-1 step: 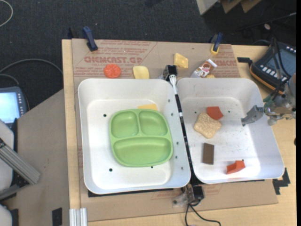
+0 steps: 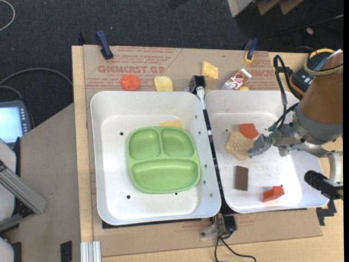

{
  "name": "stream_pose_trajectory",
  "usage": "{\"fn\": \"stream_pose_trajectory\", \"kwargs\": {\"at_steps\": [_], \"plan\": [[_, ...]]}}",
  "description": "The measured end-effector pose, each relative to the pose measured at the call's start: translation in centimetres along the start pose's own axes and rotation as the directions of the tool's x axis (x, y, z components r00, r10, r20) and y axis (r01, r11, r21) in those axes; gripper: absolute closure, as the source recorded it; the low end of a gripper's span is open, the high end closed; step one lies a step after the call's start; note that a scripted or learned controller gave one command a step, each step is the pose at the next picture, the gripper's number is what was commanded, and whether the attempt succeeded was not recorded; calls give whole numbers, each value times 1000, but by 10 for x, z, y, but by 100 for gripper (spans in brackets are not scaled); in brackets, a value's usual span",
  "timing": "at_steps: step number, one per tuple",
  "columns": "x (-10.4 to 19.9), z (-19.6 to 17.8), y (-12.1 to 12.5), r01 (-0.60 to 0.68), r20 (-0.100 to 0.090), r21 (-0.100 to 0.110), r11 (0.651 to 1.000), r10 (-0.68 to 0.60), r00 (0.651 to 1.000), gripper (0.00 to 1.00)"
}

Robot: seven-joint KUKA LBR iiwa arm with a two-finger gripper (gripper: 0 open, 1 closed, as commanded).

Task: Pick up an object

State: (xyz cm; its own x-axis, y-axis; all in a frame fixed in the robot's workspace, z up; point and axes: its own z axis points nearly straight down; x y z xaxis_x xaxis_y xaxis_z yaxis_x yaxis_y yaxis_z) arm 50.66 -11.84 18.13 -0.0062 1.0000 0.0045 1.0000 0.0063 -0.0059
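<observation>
Tan round sponge-like object (image 2: 238,144) lies in your right white bin (image 2: 289,201), just beside the gripper (image 2: 258,148). Red block (image 2: 249,130) touches it; your descent may clip both.

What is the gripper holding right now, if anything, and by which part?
Nothing that can be seen: the gripper sits low in the right white bin, just beside the tan, rough, bread-like piece, with no object between its fingers.
</observation>
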Motion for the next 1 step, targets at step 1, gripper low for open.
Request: {"fn": "stream_pose_trajectory", "kwargs": {"at_steps": [1], "plan": [[28, 102, -13, -6, 3, -2, 1000, 6, 1000, 0]]}}
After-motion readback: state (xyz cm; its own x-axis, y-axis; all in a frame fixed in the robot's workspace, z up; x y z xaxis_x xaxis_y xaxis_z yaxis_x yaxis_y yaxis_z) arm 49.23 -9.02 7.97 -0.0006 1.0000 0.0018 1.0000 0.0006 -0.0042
